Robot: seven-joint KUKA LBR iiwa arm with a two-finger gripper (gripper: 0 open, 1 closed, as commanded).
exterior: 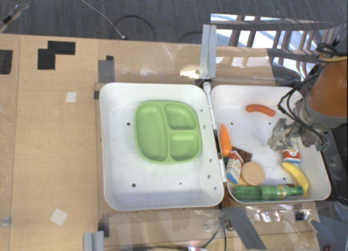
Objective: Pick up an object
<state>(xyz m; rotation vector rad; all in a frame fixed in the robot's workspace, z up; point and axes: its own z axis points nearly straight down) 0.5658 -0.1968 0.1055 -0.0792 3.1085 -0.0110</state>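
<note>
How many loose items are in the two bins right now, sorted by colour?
Green: 2, the divided plate in the left bin and the bottle in the right bin.
Orange or red: 2, the carrot and the sausage.
Yellow: 1, the banana.
Tan: 1, the round disc.
Mixed colours: 2, the small carton and the packet below the gripper.
Total: 8.

light wooden bench [49, 152] with black markings; dark grey carpet [163, 0] beyond, crossed by cables.
</note>
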